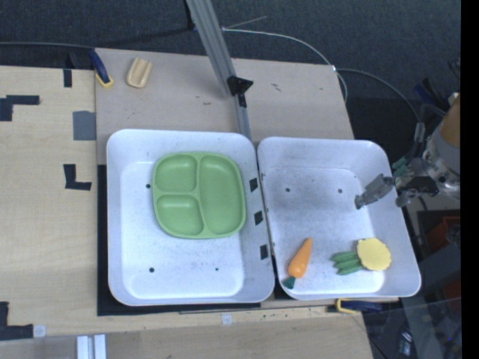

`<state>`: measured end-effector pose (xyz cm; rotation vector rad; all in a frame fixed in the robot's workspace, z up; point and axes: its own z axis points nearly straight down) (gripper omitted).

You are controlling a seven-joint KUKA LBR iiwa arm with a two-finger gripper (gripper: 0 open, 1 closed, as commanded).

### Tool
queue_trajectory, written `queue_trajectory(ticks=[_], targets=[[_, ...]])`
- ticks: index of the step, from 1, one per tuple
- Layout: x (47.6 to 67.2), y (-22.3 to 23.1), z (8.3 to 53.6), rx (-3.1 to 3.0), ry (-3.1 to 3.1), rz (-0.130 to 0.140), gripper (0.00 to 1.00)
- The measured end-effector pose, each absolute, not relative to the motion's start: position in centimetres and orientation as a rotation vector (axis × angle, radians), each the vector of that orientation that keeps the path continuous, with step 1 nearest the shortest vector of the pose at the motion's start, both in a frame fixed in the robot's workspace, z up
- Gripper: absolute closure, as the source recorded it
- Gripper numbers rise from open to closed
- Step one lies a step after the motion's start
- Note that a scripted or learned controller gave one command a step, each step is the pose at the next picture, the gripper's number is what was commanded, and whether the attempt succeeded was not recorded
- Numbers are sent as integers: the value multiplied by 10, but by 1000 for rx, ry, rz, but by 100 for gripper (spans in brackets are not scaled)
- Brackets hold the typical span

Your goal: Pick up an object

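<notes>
Camera view, from above and at a slant: two shallow white bins side by side on a pale bench point(299, 99).

In the left bin point(114, 215): a green plate point(200, 195) with three compartments, lying flat toward the far half, nothing on it.

In the right bin point(322, 155): an orange carrot point(299, 258) near the front left corner, tilted, thick end up and to the right, tip close to the front wall. To its right, well apart from it, a yellow toy point(373, 254) with a bunch of green leaves point(345, 261) touching its left side, both close to the front wall.

At the right edge of the right bin: the gripper point(378, 191), grey, reaching in over the rim, pointing down and left toward the bin floor. Above bare floor, well apart from the carrot and beyond the yellow toy. Nothing seen held. Open or closed: cannot tell from this angle.

Behind the bins, on the bench: a small tan block point(138, 72) near the far left corner, just beside a blue and yellow clamp point(99, 67). A grey metal pole point(213, 36) slanting down from the top to the gap between the bins. Thin cables point(314, 51) curving across the far right corner.

On the lighter table point(37, 223) at left: a few black tape marks point(73, 178).
</notes>
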<state>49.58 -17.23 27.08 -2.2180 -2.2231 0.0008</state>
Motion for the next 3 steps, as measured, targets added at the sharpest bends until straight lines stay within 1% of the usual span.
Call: queue_trajectory(ticks=[1,2,3], targets=[[496,-172,271,-2218,-2223,1,0],[494,-167,207,-2216,-2218,7,0],[486,-172,146,-2217,-2216,7,0]])
